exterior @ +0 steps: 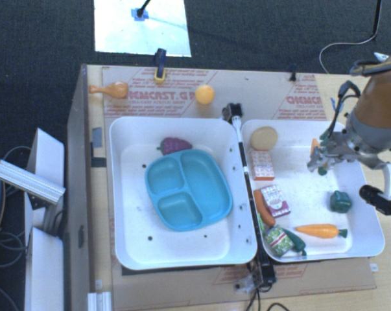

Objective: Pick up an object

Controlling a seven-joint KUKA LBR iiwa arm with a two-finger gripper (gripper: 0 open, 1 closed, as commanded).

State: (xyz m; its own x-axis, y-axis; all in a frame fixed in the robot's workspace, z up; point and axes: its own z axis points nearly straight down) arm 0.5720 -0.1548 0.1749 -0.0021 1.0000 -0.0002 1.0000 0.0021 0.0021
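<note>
My gripper (319,162) hangs over the upper right part of the right bin (370,238), above bare bin floor. A small orange piece (314,146) shows just behind it. Nothing shows between the fingers. In that bin lie a tan round bread (264,138), a red-and-white box (262,165), a second small box (275,199), a sausage (263,209), a green packet (279,241), a carrot (319,230) and a dark green pepper (340,201).
The left bin (127,238) holds a blue divided plate (187,189) and a purple item (175,145). On the bench behind the bins lie an orange ball (205,94) and an orange drumstick toy (111,90). A black divider (243,167) separates the bins.
</note>
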